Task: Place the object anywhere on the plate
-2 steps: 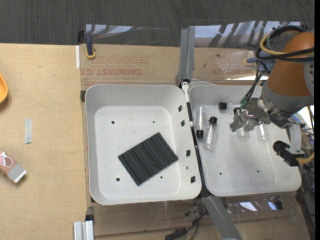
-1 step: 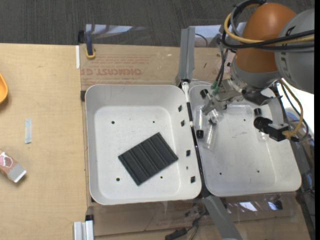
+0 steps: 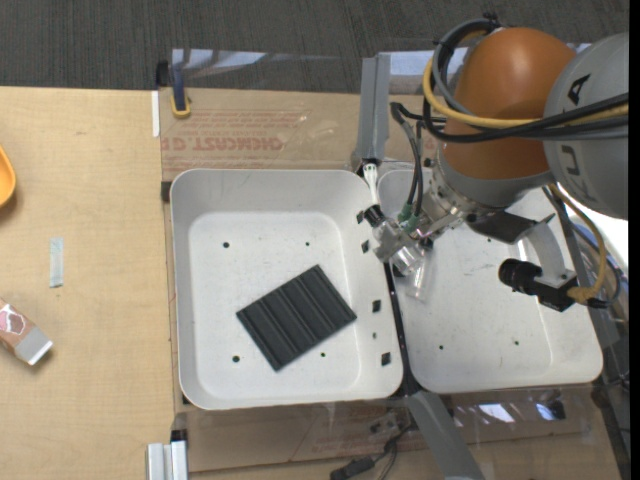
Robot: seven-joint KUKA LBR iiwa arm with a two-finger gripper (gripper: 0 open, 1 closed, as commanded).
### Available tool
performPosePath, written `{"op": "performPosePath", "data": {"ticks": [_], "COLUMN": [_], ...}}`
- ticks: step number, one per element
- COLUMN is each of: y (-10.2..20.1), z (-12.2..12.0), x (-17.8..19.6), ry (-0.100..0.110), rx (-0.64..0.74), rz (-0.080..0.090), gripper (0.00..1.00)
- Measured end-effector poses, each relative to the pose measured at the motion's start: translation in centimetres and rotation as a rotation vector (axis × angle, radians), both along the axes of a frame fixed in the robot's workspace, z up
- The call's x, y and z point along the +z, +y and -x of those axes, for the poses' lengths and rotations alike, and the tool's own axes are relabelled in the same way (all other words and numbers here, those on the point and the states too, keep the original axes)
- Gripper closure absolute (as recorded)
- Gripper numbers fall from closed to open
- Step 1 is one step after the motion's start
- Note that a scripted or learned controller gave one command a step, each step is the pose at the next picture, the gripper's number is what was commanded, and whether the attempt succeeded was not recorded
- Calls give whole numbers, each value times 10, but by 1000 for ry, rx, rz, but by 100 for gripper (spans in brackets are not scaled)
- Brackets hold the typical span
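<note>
The plate [image 3: 297, 316] is a dark grey ribbed rectangle lying at a slant on the floor of the left bin [image 3: 200, 268]. My gripper [image 3: 403, 256] hangs over the divider between the two bins, at the left edge of the right bin [image 3: 480, 353], up and to the right of the plate and apart from it. Something small and pale [image 3: 416, 280] shows just below the gripper tip; I cannot make out what it is or whether it is held. The orange band and grey arm [image 3: 505, 78] cover the back of the right bin.
A black fitting with yellow cable [image 3: 535, 280] sits over the right bin's middle right. On the wooden bench to the left lie a small grey strip [image 3: 56, 263], a wrapped item [image 3: 25, 333] and an orange object [image 3: 5, 178] at the edge.
</note>
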State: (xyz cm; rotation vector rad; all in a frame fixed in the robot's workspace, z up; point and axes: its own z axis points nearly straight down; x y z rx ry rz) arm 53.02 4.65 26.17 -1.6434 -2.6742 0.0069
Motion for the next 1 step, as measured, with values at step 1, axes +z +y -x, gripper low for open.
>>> {"op": "performPosePath", "data": {"ticks": [1], "y": [41], "z": [9], "x": [-74], "ry": [2], "rx": [237], "rz": [-2], "gripper": [100]}}
